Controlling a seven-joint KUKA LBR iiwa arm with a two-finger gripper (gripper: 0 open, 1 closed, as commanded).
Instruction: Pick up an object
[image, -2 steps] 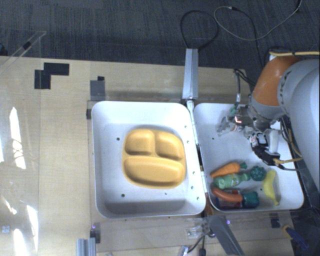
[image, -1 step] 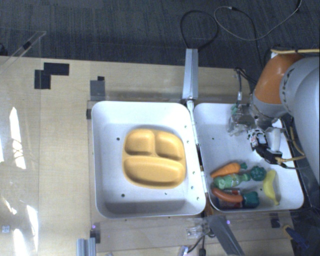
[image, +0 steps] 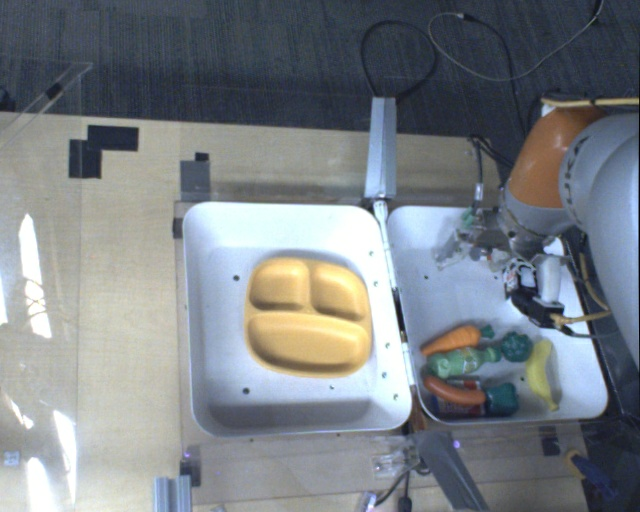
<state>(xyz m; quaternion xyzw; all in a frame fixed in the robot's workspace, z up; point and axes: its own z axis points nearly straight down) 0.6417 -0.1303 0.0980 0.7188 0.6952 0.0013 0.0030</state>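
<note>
A yellow three-compartment tray (image: 305, 315) is lying in the middle of the left bin (image: 210, 300), its two small compartments facing the far wall and the long one facing the near wall. A metal divider rail (image: 383, 150) is running back from the seam between the two bins.

To the right of that tray, the right bin (image: 440, 290) is holding a cluster of toy food along its near wall. A carrot (image: 452, 339) is lying at a slant at the left of the cluster, with a green vegetable piece (image: 470, 361) just beneath it and a red sausage-like piece (image: 452, 391) nearer the wall. A dark teal item (image: 503, 399) is sitting beside the sausage, and another teal-green item (image: 516, 347) is resting to the right of the carrot. A yellow banana (image: 541, 374) is lying at the far right of the group, close to the bin's right wall.

The gripper (image: 478, 243) is hanging over the far part of the right bin, well apart from the food cluster, and nothing is showing between its fingers; whether they are spread or closed cannot be told from this angle. The grey arm with its orange band (image: 545, 160) is reaching in behind it from the right.
</note>
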